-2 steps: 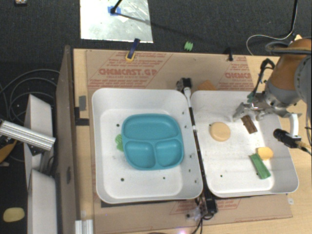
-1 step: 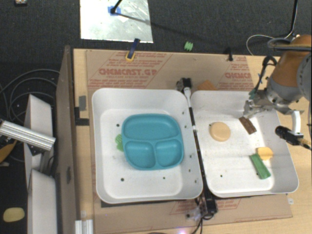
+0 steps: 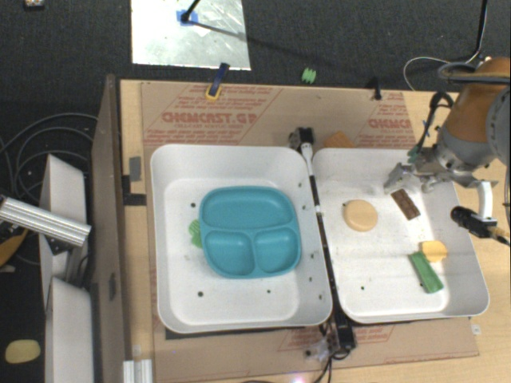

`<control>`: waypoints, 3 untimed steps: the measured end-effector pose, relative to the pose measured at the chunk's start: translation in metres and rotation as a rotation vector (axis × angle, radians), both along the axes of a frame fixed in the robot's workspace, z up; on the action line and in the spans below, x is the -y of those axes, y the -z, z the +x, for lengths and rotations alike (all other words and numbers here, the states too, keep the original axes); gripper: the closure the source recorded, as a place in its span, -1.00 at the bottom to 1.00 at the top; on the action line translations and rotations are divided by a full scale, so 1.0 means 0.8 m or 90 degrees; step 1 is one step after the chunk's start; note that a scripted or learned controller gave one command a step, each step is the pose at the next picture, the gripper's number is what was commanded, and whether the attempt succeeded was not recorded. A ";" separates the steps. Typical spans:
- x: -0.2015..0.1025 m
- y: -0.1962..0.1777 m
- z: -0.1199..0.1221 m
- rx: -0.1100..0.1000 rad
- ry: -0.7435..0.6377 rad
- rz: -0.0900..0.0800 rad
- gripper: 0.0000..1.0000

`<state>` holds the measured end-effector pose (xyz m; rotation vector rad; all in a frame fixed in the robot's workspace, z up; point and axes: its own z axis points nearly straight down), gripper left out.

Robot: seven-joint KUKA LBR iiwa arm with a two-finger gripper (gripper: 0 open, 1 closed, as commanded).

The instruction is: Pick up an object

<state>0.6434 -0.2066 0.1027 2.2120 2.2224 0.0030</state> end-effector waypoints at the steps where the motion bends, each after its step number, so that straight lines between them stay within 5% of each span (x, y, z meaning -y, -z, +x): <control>1: 0.000 0.023 -0.012 -0.003 0.002 0.001 -1.00; 2: 0.000 0.007 -0.010 0.000 0.001 0.000 1.00; 3: -0.101 -0.083 -0.020 0.001 -0.004 0.003 1.00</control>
